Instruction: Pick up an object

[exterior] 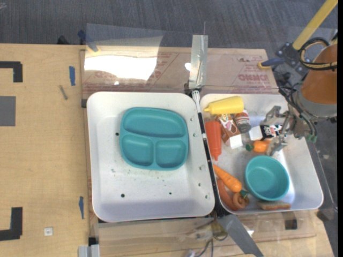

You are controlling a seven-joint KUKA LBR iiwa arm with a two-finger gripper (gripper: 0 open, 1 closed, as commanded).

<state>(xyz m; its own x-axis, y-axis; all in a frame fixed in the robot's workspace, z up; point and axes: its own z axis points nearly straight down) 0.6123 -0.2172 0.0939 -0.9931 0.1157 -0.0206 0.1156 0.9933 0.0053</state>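
My gripper (276, 129) hangs over the upper right part of the right bin (313, 167), reaching in from the right. Just below and left of it lies a small orange object (260, 146). A teal bowl (267, 178) sits in front of that. Along the bin's left side are a yellow bottle (225, 105), a small brown-capped bottle (241, 121), a red sausage-like piece (214, 138), a white and red box (231, 134) and a carrot (229, 179). Nothing is visibly held in the gripper.
The left bin (102, 159) holds a teal divided plate (154, 138). A ridge (203, 143) separates the two bins. A clear upright panel (198, 60) stands behind them. The brown bench (37, 143) spreads to the left.
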